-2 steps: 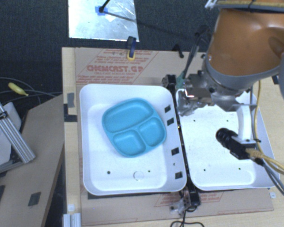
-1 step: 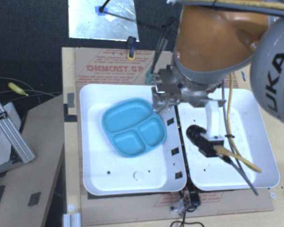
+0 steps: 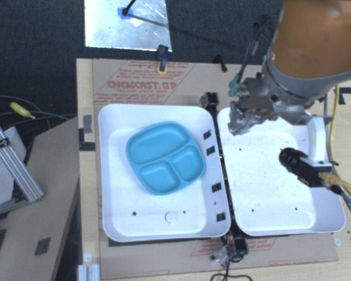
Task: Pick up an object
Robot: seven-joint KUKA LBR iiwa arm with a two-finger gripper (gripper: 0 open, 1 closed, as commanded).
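Note:
A light blue divided plate (image 3: 165,156) with three compartments lies flat in the middle of the left white bin (image 3: 114,215). My gripper (image 3: 243,122) hangs over the far left corner of the right white bin (image 3: 269,215), near the wall shared by the two bins. It is to the right of the plate and apart from it. The grey and orange arm (image 3: 316,34) covers the far right part of that bin. I see nothing held at the gripper's tip.
Both bins sit on a brown cardboard sheet (image 3: 146,78). A shiny metal sheet (image 3: 126,16) lies beyond it on the dark floor. Small black clips (image 3: 216,187) line the wall between the bins. A faint round mark (image 3: 171,217) shows near the left bin's front.

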